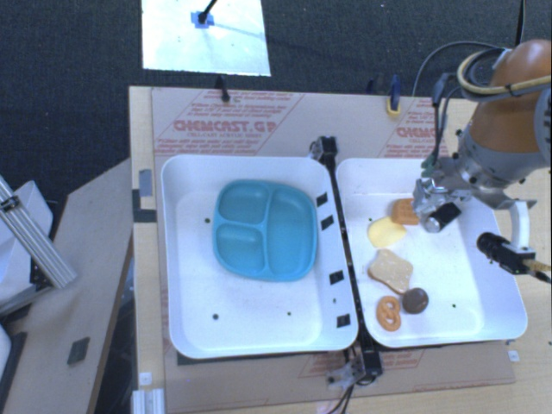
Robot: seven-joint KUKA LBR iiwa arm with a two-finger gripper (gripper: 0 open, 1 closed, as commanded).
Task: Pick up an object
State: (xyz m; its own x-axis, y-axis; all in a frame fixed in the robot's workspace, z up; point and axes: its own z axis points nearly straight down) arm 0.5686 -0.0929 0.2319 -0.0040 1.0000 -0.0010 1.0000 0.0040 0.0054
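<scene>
A wooden bench (103,231) seen from above at a slant carries two shallow white bins side by side on a sheet of brown card printed with red lettering.

The left bin (185,317) holds one large thing: a light blue plate (263,229) with three compartments, lying flat near the middle of the bin.

The right bin (483,304) holds five small pieces of toy food, all grouped toward its left half. Nearest the far side is an orange-brown piece (402,211). Just in front of it, touching or nearly touching, is a pale yellow piece (385,231). Nearer the camera lies a tan slice of bread (391,271). In front of that sits an orange pretzel (388,313), and just to its right a small dark brown ball (416,300).

The grey robot arm (509,102), with its orange band, reaches in from the right over the far part of the right bin. Its gripper (434,207) hangs low just to the right of the orange-brown piece, close beside it. Whether the fingers are apart or together cannot be told from this angle, and nothing can be seen between them.
</scene>
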